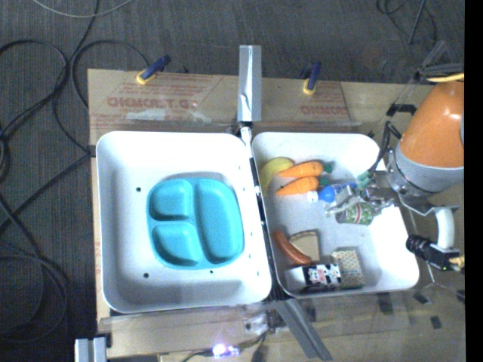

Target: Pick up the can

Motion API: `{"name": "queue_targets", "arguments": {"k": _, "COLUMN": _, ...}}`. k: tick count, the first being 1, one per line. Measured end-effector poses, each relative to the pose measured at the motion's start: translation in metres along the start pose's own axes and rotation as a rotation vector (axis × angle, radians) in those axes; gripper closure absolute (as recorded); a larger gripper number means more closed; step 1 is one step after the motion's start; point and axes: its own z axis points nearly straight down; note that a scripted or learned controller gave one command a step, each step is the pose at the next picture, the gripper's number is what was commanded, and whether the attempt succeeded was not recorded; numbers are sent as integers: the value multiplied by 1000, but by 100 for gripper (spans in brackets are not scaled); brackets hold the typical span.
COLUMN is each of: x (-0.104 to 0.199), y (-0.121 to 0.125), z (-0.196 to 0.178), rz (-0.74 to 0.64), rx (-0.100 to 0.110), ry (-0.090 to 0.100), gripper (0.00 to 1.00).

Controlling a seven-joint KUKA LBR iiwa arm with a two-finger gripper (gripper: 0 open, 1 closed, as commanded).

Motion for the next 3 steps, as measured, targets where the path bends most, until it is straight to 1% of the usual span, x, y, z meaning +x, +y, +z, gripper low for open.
{"name": "queue_targets", "arguments": {"k": 1, "x": -50, "y": 52, "z": 37, "rz": 170, "rx": 0, "ry": -1, "gripper": 0}}
{"name": "queue_targets", "arguments": {"k": 2, "x": -58, "y": 100, "z": 99, "rz": 267, "rx": -2, "ry": -6, "gripper": 0}}
{"name": "queue_targets", "arguments": {"k": 3, "x": -59, "y": 110, "z": 116, "rz": 277, "rx": -5, "ry": 11, "gripper": 0}}
